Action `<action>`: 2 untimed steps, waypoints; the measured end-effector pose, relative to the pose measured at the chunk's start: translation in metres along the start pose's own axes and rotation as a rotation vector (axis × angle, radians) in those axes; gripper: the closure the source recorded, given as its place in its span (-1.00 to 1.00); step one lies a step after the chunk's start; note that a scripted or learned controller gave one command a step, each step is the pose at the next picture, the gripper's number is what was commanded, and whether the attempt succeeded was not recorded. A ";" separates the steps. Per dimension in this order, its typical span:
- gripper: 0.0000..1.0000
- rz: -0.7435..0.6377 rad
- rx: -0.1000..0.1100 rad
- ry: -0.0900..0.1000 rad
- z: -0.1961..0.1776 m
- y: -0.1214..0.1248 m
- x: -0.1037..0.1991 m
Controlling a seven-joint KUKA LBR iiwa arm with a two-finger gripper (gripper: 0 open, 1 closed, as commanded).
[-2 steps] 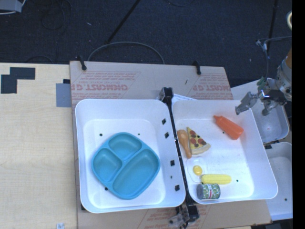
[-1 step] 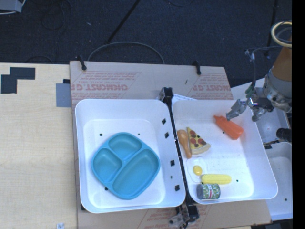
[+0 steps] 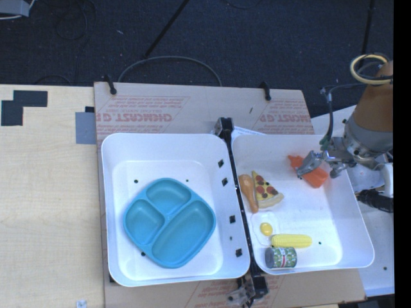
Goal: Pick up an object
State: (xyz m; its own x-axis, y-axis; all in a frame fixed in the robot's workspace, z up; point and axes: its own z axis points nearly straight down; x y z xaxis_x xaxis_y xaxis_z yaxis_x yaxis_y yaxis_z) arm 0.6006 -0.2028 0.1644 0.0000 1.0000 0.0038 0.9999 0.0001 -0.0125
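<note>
Hand (image 3: 313,165) over right bin (image 3: 359,236) near its far right edge, touching orange toy (image 3: 313,177); finger state unclear. Pizza slice (image 3: 266,191) mid-bin, corn cob (image 3: 292,240) by near edge.

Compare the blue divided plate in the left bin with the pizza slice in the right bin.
The blue divided plate is far larger than the pizza slice. The plate is one solid blue; the slice is tan with red spots. The plate is rounded with three compartments; the slice is a wedge. The plate lies alone in its bin; the slice lies beside a hot dog. Both lie flat.
</note>
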 end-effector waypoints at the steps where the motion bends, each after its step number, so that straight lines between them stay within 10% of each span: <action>1: -1.00 0.000 -0.001 0.000 0.053 -0.010 -0.003; 2: 1.00 0.001 -0.001 0.000 0.042 -0.009 -0.004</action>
State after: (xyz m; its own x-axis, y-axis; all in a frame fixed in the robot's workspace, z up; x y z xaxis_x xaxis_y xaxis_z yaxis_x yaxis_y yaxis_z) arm 0.5911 -0.2067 0.1223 0.0012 1.0000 0.0036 0.9999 -0.0012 -0.0111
